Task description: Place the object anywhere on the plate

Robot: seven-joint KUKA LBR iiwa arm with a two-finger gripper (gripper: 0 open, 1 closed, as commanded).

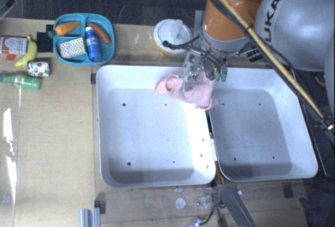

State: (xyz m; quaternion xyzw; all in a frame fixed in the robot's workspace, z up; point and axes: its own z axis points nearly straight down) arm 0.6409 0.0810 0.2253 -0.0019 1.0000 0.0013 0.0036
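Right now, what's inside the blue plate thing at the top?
The blue divided tray holds an orange carrot-like toy, a blue bottle, an orange sausage-like piece and a pale patterned item. The tray floor under them is covered.

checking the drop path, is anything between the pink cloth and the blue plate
The pink cloth hangs at the claw over the back edge where the two bins meet. The blue plate sits on the bench beyond the left bin's back left corner. Only that bin's low rim lies between; the plate already holds toy food.
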